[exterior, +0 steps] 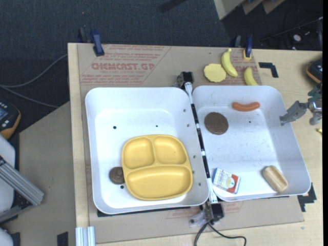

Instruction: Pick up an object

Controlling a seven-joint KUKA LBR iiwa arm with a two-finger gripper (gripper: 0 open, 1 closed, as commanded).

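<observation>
- Camera view: 2 white bins sit side by side on the bench, the left bin (97, 117) and the right bin (292, 152), touching along a middle seam, so things can be reached from either side.
- The left bin holds a yellow divided plate (155, 166) lying flat, with a small brown disc (117, 175) just beside its left edge.
- The right bin holds the likeliest picks, well apart from each other: a sausage (246, 106) near the far wall, a brown cookie (216, 123) near the seam, a small carton (226, 180) at the near wall, and a bread roll (274, 178) in the near right corner.
- A banana (229, 63) lies outside, on the bench behind the bins.
- The gripper (296, 111) hangs at the right bin's right rim, above no object; whether its jaws are apart or together I cannot tell.
</observation>
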